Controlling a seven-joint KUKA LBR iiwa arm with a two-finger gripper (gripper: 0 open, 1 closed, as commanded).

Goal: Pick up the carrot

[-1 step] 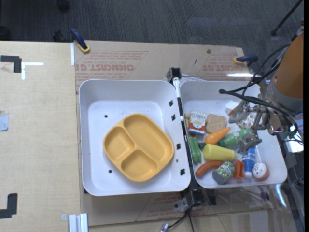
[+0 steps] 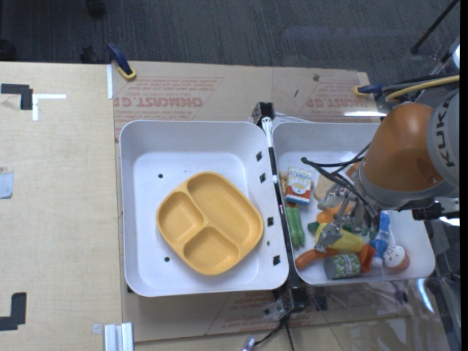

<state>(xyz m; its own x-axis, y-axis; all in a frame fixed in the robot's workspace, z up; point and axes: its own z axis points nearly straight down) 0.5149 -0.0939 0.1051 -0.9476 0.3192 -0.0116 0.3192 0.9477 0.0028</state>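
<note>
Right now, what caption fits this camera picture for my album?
Robot tool hovering over a bin of toy food, carrot near its front; yellow plate next door.

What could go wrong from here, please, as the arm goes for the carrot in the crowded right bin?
The carrot lies packed among a green vegetable, a dark can and other small items, so the gripper may close on a neighbour instead. It also lies near the right bin's front wall, which could block a finger. The arm itself hides part of the pile from the camera.
</note>
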